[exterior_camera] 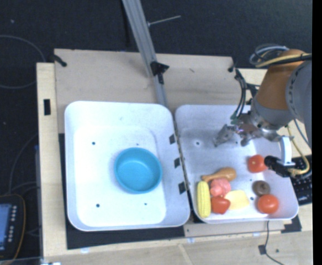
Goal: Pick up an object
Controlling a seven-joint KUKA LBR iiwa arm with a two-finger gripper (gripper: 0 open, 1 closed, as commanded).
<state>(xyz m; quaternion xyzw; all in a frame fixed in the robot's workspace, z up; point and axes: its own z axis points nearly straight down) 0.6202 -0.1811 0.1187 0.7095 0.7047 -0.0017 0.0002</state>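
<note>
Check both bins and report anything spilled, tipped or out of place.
Nothing stands out. The blue bowl sits upright in the left bin. The toy foods, including the corn and tomatoes, lie clustered inside the right bin, with the claw above them.

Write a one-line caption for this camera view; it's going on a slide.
KUKA arm's end effector hovers over the right bin above clustered toy food; a blue bowl sits in the left bin.
</note>
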